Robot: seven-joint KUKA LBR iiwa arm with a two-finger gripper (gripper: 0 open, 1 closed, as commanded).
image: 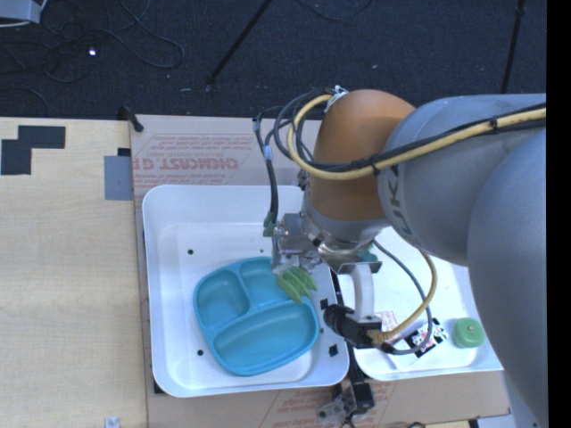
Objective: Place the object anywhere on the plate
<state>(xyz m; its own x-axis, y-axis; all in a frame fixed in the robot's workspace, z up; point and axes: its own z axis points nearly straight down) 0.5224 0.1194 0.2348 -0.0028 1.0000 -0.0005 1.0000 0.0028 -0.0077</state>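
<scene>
Green leafy object sits directly beneath gripper, over upper right rim of blue plate. Grip state: cannot tell, wrist blocks view. Mirrored red print on cardboard behind arm, not legible. Plate, three compartments, lies in left white bin. Right bin holds green round piece, right of gripper.

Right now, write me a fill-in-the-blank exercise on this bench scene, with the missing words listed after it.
1. The divided plate in the left bin is ____ in colour.
2. The end effector sits over the plate's ____ edge in this view.
3. The leafy object at the end effector is ____.
4. A small round green object lies in the ____ bin.

Missing words: blue; right; green; right
</scene>
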